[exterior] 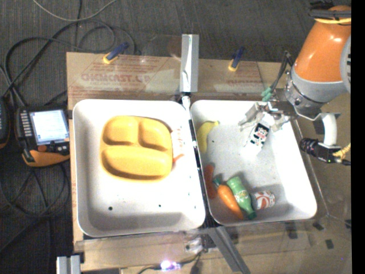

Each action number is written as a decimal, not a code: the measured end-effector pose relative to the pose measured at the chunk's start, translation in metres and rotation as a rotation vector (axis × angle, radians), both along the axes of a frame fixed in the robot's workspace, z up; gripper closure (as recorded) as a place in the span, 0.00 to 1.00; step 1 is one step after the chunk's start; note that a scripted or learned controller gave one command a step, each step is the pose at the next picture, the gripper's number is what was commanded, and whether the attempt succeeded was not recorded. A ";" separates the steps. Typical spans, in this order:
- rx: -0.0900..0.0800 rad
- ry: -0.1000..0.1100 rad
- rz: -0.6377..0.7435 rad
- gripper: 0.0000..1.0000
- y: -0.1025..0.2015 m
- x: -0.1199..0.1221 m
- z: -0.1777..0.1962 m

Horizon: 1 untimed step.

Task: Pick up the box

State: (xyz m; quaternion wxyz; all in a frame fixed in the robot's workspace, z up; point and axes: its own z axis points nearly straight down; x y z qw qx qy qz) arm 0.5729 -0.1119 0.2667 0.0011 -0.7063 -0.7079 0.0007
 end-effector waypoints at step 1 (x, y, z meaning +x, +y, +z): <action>0.002 0.000 0.186 0.00 -0.010 -0.021 -0.164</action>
